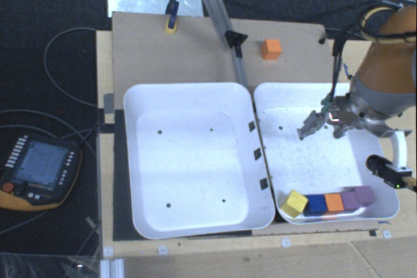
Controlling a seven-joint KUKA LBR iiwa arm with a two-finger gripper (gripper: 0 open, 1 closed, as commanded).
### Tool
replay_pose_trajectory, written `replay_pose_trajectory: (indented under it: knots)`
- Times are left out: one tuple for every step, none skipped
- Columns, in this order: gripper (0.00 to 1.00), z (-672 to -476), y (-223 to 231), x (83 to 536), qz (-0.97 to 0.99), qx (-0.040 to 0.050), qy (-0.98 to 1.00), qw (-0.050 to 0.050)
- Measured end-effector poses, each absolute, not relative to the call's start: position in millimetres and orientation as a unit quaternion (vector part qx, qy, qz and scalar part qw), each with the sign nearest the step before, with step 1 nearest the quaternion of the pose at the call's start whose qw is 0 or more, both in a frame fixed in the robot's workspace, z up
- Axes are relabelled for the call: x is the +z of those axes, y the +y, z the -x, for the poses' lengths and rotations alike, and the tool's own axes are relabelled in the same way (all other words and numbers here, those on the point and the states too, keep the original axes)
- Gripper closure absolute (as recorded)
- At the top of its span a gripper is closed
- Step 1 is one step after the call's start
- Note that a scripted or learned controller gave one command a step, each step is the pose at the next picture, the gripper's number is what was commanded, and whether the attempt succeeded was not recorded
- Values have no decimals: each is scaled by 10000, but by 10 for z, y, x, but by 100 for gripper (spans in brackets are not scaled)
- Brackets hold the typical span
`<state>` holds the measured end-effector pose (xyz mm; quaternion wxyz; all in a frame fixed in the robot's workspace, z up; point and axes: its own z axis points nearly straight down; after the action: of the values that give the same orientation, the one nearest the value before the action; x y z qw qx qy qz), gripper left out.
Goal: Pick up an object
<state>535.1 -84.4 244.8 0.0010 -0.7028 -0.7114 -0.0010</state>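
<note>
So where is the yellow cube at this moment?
The yellow cube lies in the right bin, at its near left corner, beside the blue cube.

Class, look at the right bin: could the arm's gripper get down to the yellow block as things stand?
Probably yes. The gripper hangs over the right bin, with bare bin floor between it and the yellow block. The snag: the block sits against the bin's near wall, touching a blue block, leaving little finger room.

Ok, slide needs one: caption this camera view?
End effector above right white bin; four coloured cubes line its near wall.
</note>
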Motion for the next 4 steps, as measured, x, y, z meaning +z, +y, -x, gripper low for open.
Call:
replay_pose_trajectory:
  knots:
    - [0, -4869, -1192, 2495, 7083, 3, -7059, -7]
    - [0, -4879, -368, 2063, 7023, -8, -7119, 19]
    - [0, -4861, -751, 2649, 7076, -23, -7066, -41]
    - [0, -4859, -370, 2699, 7034, -19, -7108, -11]
